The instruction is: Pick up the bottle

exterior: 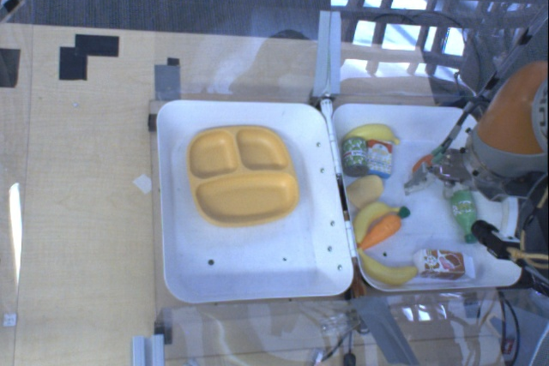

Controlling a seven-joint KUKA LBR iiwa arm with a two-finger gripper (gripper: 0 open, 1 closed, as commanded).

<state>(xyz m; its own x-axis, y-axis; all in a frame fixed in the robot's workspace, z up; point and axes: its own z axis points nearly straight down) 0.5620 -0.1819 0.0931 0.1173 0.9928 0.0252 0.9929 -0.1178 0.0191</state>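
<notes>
Green and lying flat, the bottle [462,212] rests near the right bin's [403,117] right edge, so it offers you its side; the gripper [429,171] hovers beside it, jaws indistinct.

We are looking at an evenly lit, fairly bright scene with soft light coming from above. The two shallow white plastic bins [249,270] are reading nearly blown out, and the divided yellow plastic tray [243,174] is casting only a faint shadow. Clear acrylic panels [429,21] at upper right are throwing bluish-white reflections, and a bright glare streak [15,223] is showing at the left edge. The orange-banded grey robot arm [515,120] is appearing soft and slightly blurred.
</notes>
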